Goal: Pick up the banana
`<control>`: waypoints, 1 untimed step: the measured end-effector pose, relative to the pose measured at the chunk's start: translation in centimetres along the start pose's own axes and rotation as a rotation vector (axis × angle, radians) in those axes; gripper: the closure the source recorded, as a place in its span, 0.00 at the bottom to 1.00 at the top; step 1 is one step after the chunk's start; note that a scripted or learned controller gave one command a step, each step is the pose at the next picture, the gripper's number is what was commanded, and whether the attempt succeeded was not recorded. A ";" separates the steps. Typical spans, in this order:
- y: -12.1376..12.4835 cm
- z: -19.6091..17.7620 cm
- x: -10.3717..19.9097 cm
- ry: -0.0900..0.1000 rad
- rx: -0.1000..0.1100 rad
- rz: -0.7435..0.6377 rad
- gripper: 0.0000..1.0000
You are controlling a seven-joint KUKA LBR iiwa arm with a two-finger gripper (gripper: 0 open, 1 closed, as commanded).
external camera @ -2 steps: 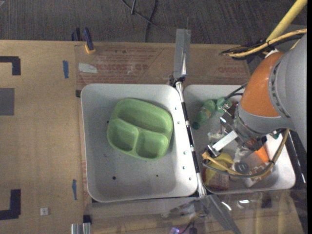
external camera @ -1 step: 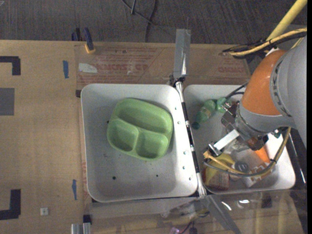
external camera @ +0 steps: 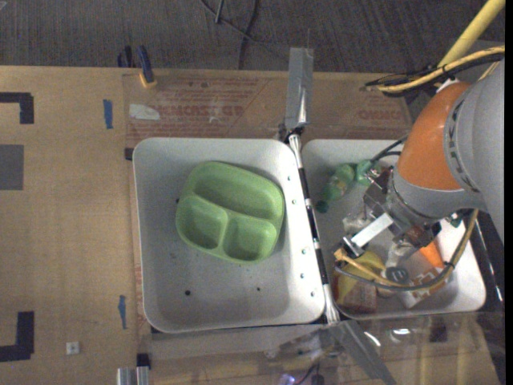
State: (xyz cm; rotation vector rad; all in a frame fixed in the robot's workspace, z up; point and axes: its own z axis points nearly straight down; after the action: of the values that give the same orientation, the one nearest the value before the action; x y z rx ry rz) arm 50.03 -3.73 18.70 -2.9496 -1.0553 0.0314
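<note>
Looming nearest: grey metal arm with glossy orange band, two-finger gripper low in cluttered right white plastic bin, claw state impossible to tell. Curved yellow banana just below it. Smooth green three-compartment tray in left white bin. Cardboard lettering unreadable.

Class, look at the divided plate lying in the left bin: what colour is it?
Light green all over; the divided plate shows plainly in the camera view.
</note>
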 end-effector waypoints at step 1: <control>3.2 -2.3 5.2 0.009 -0.009 0.162 0.00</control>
State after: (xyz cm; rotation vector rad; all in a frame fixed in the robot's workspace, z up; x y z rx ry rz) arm 56.08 -2.91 20.90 -3.0323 -0.8150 0.0141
